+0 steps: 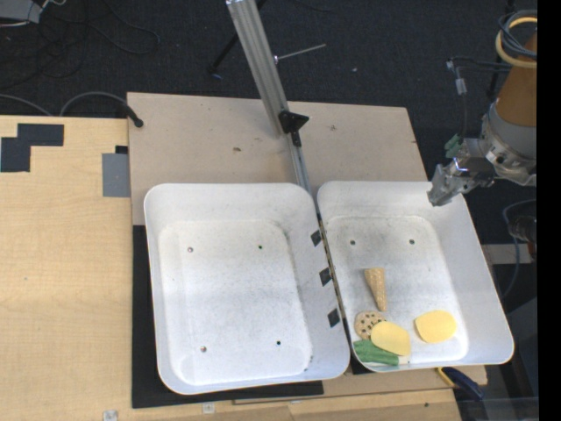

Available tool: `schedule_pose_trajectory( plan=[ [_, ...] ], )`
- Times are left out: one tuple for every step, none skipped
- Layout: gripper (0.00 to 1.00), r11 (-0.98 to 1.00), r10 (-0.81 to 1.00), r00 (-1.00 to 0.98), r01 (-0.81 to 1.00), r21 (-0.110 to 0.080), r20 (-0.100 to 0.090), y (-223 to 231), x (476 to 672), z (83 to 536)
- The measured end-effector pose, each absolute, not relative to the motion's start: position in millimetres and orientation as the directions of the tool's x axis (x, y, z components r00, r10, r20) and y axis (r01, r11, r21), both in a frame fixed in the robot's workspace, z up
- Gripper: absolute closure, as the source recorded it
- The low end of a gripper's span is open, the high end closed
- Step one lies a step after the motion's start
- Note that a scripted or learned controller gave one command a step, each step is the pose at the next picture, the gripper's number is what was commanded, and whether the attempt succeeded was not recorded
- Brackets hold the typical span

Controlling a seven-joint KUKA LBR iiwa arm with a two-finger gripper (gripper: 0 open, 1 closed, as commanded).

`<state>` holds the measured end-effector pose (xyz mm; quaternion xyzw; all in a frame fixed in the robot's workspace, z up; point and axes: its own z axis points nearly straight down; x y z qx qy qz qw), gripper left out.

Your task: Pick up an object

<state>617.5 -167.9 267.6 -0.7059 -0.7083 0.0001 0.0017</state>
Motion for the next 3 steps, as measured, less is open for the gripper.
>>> schedule_pose_trajectory(
  plan=[
    [1.0,0.003,1.0,-0.003,1.0,-0.005,0.003,-115.3,608.5,250.3],
    [1.0,0.004,1.0,-0.004,1.0,-0.006,0.003,-61.4,592.5,237.1],
    [1.0,0.003,1.0,-0.003,1.0,-0.007,0.003,-13.8,579.6,225.9]
  ],
)
